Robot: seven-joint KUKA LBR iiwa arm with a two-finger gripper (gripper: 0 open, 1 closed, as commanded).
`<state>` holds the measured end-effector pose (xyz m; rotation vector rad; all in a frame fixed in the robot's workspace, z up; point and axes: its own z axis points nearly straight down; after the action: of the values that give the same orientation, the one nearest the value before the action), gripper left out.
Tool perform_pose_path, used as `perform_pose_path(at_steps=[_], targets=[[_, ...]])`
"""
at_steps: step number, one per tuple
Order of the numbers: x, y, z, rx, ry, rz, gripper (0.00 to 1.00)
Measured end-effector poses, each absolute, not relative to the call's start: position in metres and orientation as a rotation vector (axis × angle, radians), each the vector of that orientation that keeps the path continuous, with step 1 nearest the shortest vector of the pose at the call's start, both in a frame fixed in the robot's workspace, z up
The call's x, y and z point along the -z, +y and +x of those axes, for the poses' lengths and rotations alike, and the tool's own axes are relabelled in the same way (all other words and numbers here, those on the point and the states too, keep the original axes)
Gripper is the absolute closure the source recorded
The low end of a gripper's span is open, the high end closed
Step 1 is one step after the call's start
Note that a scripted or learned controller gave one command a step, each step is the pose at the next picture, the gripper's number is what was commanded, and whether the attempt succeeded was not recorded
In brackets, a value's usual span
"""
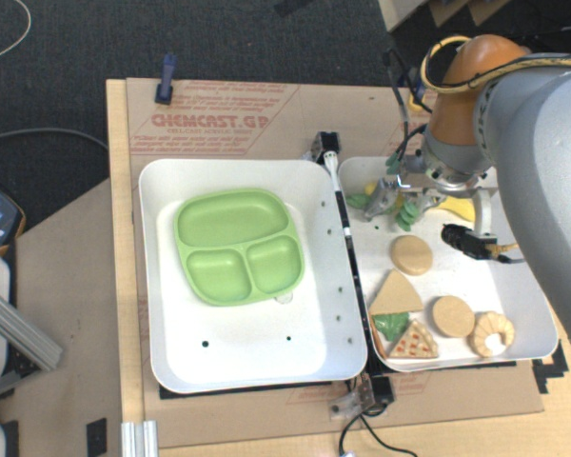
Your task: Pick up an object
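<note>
My gripper is low over the back of the right bin, reaching in from the right under the orange-banded wrist. A green toy piece lies right beneath it, and another green piece lies just to its left by the bin wall. A yellow piece peeks out to the right, partly hidden by the arm. Whether anything is held cannot be seen. In front of the gripper lie a round tan biscuit, a tan wedge, a second round biscuit, a croissant and a pizza slice.
The left bin holds a green divided plate. A dark green leaf piece lies beside the pizza slice. The arm's grey bulk covers the right bin's right side. The divider between the bins runs just left of the gripper.
</note>
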<state>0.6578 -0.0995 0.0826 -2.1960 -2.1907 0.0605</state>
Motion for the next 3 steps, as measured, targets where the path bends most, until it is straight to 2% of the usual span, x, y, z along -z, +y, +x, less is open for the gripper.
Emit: perform_pose_path(at_steps=[1,2,3], targets=[[-0.091,-0.101,0.654,-0.069,-2.185,-2.196,1.00],[-0.129,-0.095,0.563,-0.004,-2.214,-2.221,1.00],[-0.188,-0.049,0.491,0.001,-2.221,-2.214,1.00]])
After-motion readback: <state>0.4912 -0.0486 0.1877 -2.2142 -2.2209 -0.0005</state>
